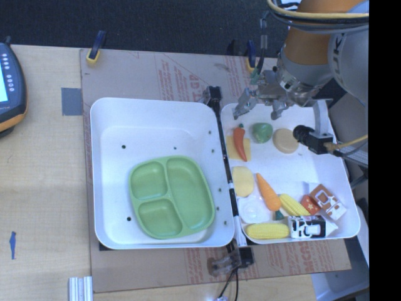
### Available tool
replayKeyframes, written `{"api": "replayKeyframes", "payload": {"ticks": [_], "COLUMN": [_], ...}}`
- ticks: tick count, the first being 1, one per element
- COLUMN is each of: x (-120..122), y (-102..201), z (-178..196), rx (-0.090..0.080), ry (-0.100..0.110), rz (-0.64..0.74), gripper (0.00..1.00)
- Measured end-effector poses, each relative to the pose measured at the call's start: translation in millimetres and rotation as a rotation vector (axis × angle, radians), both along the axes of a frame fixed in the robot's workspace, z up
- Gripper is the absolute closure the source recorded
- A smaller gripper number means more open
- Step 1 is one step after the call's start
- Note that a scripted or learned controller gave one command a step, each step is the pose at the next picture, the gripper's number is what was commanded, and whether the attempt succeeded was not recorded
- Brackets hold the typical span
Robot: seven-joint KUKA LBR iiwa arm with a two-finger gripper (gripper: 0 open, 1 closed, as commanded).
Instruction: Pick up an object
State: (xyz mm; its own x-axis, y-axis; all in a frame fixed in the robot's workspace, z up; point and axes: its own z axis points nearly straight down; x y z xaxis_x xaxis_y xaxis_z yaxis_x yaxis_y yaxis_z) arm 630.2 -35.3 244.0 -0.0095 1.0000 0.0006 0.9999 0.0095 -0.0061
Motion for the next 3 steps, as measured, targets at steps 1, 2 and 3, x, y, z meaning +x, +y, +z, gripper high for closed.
{"api": "replayKeyframes", "payload": {"ticks": [1,2,3], "x": [25,25,25], "y": [-40,-40,-39], "z": [-55,-41,-42], "rx": [-0.003,-0.003,-0.003], "ry": [0.0,0.0,0.001], "rz": [-0.008,-0.003,-0.002], "gripper": [0.0,1.0,0.0]}}
